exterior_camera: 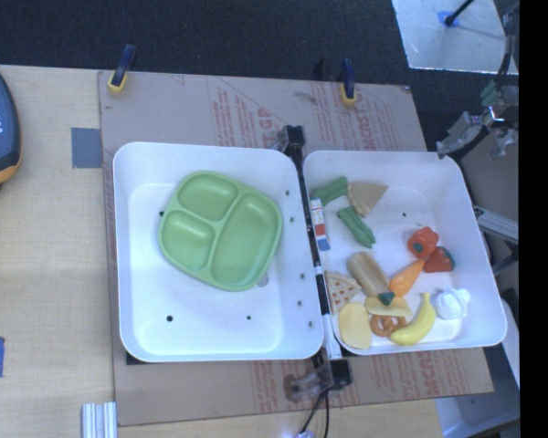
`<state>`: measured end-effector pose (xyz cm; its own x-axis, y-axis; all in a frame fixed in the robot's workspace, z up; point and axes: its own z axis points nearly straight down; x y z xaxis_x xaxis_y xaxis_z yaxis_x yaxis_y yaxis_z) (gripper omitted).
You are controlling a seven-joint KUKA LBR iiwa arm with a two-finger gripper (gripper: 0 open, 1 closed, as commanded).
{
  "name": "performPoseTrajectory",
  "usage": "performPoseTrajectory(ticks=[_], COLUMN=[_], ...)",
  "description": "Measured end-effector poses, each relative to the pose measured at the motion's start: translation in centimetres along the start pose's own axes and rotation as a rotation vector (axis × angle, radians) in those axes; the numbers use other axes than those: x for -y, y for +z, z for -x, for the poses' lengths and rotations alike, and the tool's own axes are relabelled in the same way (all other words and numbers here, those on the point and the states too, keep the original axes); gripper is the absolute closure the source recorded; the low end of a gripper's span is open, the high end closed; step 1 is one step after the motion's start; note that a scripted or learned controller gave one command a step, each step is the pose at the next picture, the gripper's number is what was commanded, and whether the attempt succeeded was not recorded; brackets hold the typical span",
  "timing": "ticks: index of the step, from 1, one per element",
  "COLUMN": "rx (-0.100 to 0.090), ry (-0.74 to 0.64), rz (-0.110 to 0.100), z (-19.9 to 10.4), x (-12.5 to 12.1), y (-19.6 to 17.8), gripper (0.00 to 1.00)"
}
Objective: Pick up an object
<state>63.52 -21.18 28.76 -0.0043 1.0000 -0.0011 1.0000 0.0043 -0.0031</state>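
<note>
Bins side by side on the bench, 2 of them. Left bin (137,327) holds a green divided plate (221,230) with 3 compartments, lying flat toward the bin's upper middle. Right bin (457,185) holds the toy food: green bean pieces (354,224) and a tan wedge (366,195) near the top left, a red pepper (423,241) with another red piece (438,260) at the right, an orange carrot (405,278) in the middle touching a tan bread roll (368,272), a pizza slice (342,287) at the left wall, a yellow banana (416,321) along the bottom edge beside a pretzel (384,324) and a pale yellow round (354,326), a white lump (451,304) at the banana's right. Arm barely in frame: grey metal parts (479,126) at the right edge, above the right bin's top right corner, well apart from every item. Can't tell how the fingers stand. Nothing lifted; all objects rest in the bins.
</note>
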Motion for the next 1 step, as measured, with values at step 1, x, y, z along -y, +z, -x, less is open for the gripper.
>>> performPoseTrajectory(ticks=[1], rx=[-0.007], ry=[-0.007], rz=[-0.014], z=[-8.45], x=[2.03], y=[12.32], gripper=[0.00])
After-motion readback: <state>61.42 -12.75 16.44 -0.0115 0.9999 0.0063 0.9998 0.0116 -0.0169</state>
